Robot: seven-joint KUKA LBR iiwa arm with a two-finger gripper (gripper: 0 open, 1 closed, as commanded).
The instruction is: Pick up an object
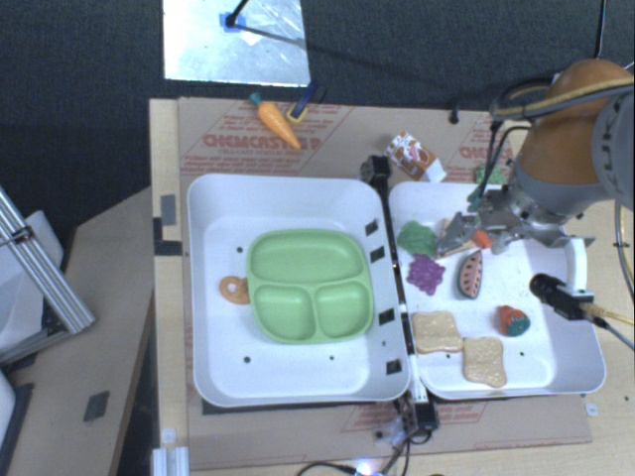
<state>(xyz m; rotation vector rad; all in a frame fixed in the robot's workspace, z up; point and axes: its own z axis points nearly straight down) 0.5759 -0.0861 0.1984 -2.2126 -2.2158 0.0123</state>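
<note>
Your tool (474,234) sits low in the right bin (566,365), angled toward the toy food for a pick; I cannot tell its finger state. The watermelon slice (470,274) lies just at its six o'clock.

A toy carrot (278,124) lies on cardboard (327,132) behind the two bins. A silver sheet (236,28) sits farther back. A small printed packet (413,156) rests near the right bin.

A green tray (303,296) sits in a white bin (213,266). Grapes (426,273) are purple, carrot (278,125) orange, toast (437,331) tan, watermelon (470,274) red with dark seeds.
</note>
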